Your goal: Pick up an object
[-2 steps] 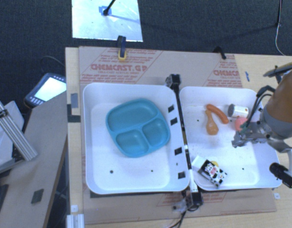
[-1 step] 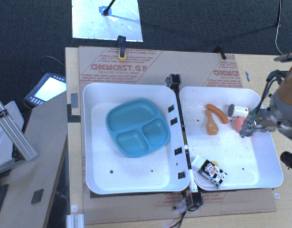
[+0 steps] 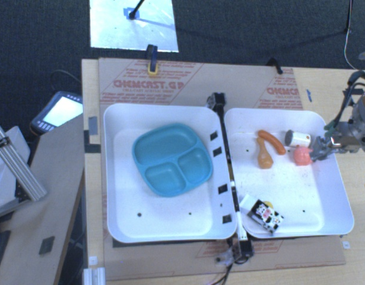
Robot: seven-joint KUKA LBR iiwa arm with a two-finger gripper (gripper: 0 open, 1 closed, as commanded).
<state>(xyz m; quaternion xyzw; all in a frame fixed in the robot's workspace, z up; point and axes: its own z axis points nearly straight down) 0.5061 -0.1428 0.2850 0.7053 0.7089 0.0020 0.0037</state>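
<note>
Dark carpet surrounds a worktop (image 3: 188, 79) laid with printed cardboard, on which two shallow white bins sit side by side. The left bin (image 3: 120, 218) carries a blue divided plate (image 3: 172, 167). The right bin (image 3: 336, 209) holds the candidates for picking: a small pink block (image 3: 302, 155) near its right edge, a white cylinder (image 3: 297, 139) just beside it toward the far edge, an orange sausage shape (image 3: 271, 141) touching a tan spoon-like piece (image 3: 264, 156) nearer the middle, and a black-and-white patterned toy (image 3: 265, 214) at the near left corner. The end effector (image 3: 322, 149) sits low just beside the pink block; whether it is clenched or released I cannot tell. The block looks light, probably soft or foam-like, and not fragile; its flat opposite sides seem the best place to grip.
</note>
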